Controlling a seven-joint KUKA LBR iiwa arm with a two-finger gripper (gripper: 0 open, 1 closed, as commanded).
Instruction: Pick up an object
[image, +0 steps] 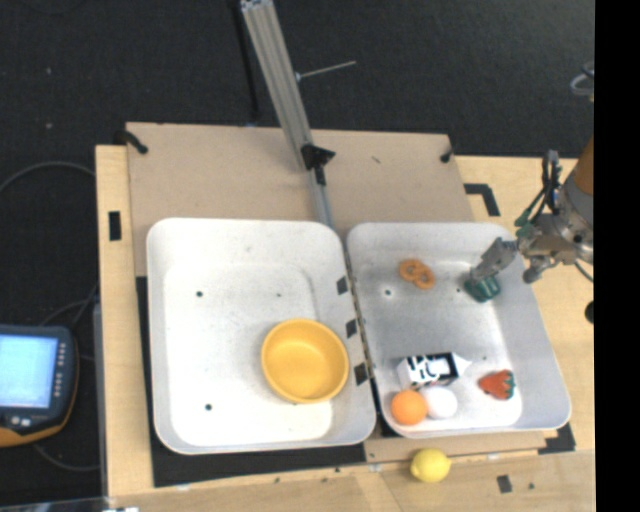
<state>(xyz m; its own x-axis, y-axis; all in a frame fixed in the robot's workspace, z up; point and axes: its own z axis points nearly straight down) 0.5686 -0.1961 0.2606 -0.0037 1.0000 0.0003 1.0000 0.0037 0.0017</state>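
The right bin (520, 300) holds a brown pretzel-shaped piece (417, 272), a black-and-white carton (430, 369), an orange ball (407, 407), a white ball (440, 403) and a red strawberry-like item (496, 384). My gripper (486, 282) reaches in from the right over the bin's upper right part, slanting down and left. A small dark green shape (483, 290) sits at its tip; whether that is a held object or part of the gripper is unclear. The pretzel lies just left of the tip, apart from it.
A yellow bowl (305, 360) sits in the left bin (200, 270). A lemon (430, 465) lies on the bench in front of the right bin. A metal rail (285, 85) slants down to the gap between the bins. A tablet (30, 380) rests at far left.
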